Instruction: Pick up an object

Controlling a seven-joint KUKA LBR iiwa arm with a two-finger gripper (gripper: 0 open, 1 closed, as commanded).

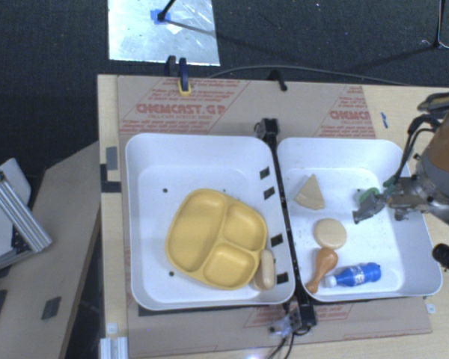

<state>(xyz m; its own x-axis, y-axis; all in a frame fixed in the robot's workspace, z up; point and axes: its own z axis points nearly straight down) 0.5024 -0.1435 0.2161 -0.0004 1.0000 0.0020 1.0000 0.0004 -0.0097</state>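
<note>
The right bin (344, 152) holds a beige wedge (310, 193), a round cream disc (330, 233), an orange-tan pear-shaped piece (322, 267) and a blue bottle (357, 274) lying on its side. My gripper (365, 207) reaches in from the right, over the right part of this bin, with a green patch near its tip. It hangs right of the wedge and above the disc, apart from both. Nothing shows between its fingers.
The left bin (153, 155) holds a yellow divided plate (215, 238) and a small tan bread-like piece (266, 268) at the plate's lower right. A black divider (282, 212) runs between the bins. Metal framing (15, 215) stands at the far left.
</note>
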